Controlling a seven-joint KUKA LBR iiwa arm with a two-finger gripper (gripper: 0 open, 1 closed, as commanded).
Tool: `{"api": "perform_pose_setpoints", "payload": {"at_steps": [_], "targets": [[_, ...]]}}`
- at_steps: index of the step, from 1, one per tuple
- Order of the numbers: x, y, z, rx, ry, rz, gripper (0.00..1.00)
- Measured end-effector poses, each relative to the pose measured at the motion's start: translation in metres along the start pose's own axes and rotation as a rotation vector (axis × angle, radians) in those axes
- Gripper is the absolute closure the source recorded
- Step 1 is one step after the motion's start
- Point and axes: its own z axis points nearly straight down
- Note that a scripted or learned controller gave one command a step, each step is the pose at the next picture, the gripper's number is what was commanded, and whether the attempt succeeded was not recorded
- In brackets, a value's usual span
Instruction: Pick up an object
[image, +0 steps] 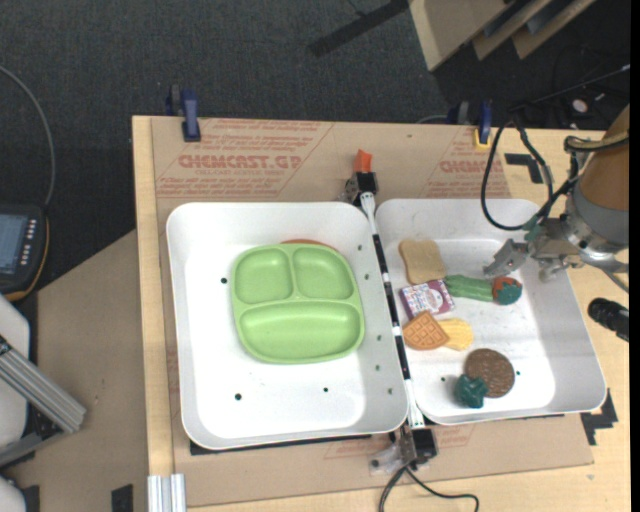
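The right bin (570, 330) holds several toy foods. A tan bread slice (422, 259) lies at the back left, with a purple packet (424, 297) in front of it. Nearer still are a waffle (424, 331) and a yellow piece (458, 335). A green stick with a red end (482, 290) lies in the middle. A brown cookie (490, 369) and a teal piece (469, 391) sit near the front. My gripper (522, 262) hangs over the bin's back right, just above and right of the green stick's red end, open, with nothing between its fingers.
The left bin (200, 380) carries a green divided plate (296, 303) with something red just showing behind its far edge. A clamp with an orange top (362, 175) stands behind the ridge where the bins meet. Black cables (500, 170) hang near the arm at the back right.
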Motion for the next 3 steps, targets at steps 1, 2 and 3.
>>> {"api": "perform_pose_setpoints", "payload": {"at_steps": [1, 2, 3], "targets": [[-0.021, 0.007, 0.072, 0.000, 0.001, -0.004, 0.00], [-0.020, 0.009, 0.056, -0.010, -0.002, -0.005, 1.00], [0.075, 0.036, 0.078, -0.015, -0.001, -0.013, 1.00]]}}
